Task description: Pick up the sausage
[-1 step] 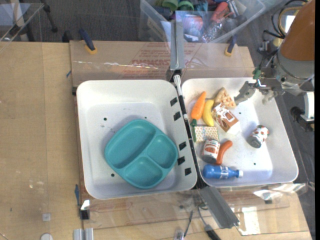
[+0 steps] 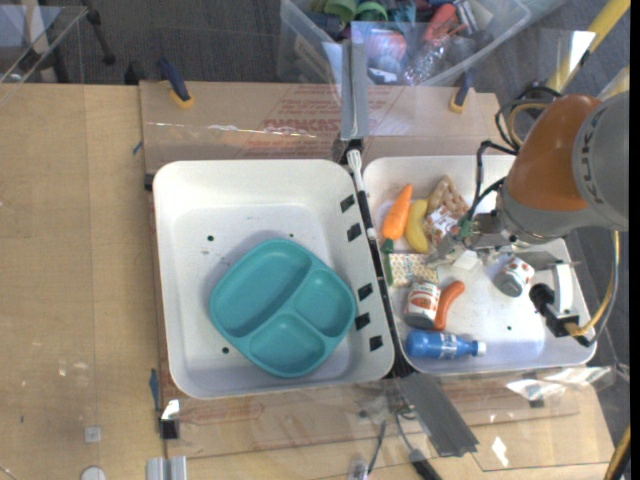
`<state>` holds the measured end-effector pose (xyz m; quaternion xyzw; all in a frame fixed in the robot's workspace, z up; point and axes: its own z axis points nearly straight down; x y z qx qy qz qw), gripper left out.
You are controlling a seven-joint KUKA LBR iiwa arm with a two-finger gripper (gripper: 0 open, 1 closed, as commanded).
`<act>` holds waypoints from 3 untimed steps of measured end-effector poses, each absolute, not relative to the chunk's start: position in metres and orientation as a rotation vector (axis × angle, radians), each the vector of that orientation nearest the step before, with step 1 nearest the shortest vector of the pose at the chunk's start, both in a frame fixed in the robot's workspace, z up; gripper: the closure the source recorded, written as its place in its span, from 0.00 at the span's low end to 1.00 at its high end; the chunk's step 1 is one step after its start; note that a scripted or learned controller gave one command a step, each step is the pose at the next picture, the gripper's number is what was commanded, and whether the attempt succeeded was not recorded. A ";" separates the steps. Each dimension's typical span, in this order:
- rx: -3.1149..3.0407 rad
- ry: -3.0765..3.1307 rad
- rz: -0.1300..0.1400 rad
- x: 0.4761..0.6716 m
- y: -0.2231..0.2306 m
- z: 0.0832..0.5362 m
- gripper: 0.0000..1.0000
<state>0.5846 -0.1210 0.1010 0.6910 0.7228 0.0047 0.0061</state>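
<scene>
Camera view: fixed above the bench, looking down at a slant on two white bins set side by side.
Gripper: low over the upper middle of the right bin, just beside the banana; whether its fingers are spread or closed cannot be told, since the wrist and clutter hide the tips.
Arm: grey with an orange band above the wrist, reaching in from the right over the right bin's upper half.
Sausage: orange-red, lying at a slant on the right bin's floor, below and just left of the gripper, apart from it, touching or just beside the small can.
Small can: white with a red label, just left of the sausage.
Banana: yellow, near the bin's upper left, with the carrot just beside it on its left.
Blue bottle: lying on its side along the right bin's lower edge, below the sausage.
Left bin: holds a teal divided plate, lying tilted on its floor.
Clear tub: behind the bins at the top, full of mixed coloured items.
</scene>
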 end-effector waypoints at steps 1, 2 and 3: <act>2.315 2.095 0.032 0.546 -0.120 0.096 0.00; 2.299 2.109 0.029 0.538 -0.117 0.095 0.00; 2.296 2.113 0.027 0.524 -0.113 0.095 0.00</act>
